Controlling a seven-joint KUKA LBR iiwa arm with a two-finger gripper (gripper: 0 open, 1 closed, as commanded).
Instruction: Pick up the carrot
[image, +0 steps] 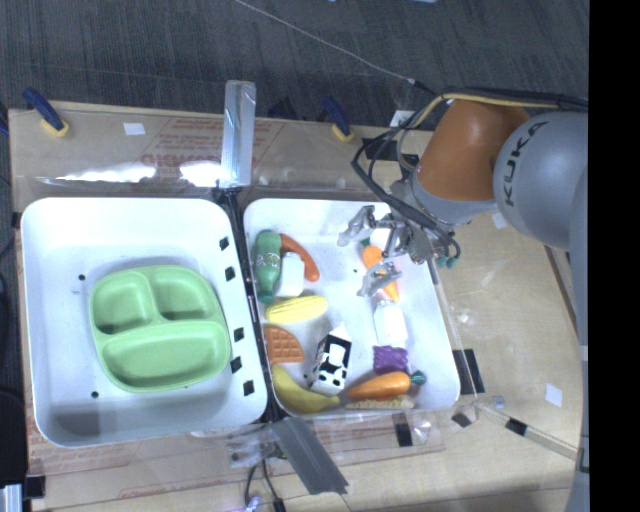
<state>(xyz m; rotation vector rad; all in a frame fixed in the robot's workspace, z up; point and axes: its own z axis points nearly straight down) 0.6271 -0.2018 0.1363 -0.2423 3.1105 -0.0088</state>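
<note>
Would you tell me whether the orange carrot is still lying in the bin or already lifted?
Lying in the right white bin, on its side near the front wall: orange carrot.

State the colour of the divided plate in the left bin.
Light green: the three-compartment plastic plate, seen in the camera view.

The left bin (50, 300), on the far side of the divider from the gripper, holds a green compartment tray (158, 330). In the right bin (300, 212), a green vegetable (267, 262) lies left of the gripper. A corn cob (295, 309), a waffle (283, 345), a banana (300, 393), a black-and-white carton (331, 362) and a purple item (391, 356) lie below the gripper. A white bottle (390, 322) lies just below it.
</note>
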